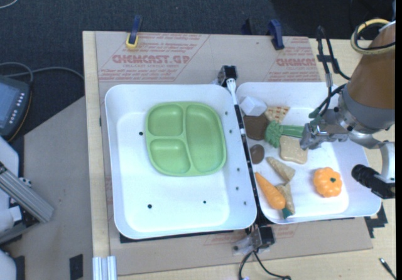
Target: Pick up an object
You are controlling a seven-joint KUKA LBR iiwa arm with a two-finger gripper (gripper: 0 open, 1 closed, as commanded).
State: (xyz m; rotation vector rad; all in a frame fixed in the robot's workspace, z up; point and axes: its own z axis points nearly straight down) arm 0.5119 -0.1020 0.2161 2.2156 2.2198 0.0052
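you are early in this pick: judging by how things lie, nothing has been lifted yet, and every item rests on the floor of the right bin [358,210] in the right half of the frame. the arm [374,78] comes in from the right edge, and its gripper [309,137] sits low over the middle of that bin, right at the pale bread-like slice [293,150] and the end of the green toy vegetable [281,132]. the view from above is too small and cluttered there for you to read the claw, so you cannot tell whether it is spread or pinched, and nothing is plainly seen held in it. the other candidates lie close by: a brown piece [255,126] toward the bin's upper left, a white block [253,106] above it, a small dark brown lump [257,154] by the left wall, a carrot [271,192] at the lower left, and an orange pumpkin [327,182] at the lower right, apart from the gripper. the left bin [125,147] holds a green divided plate [186,138]. what is left, it seems, is nearly everything: a secure grasp on one item and a clean lift clear of the bin.
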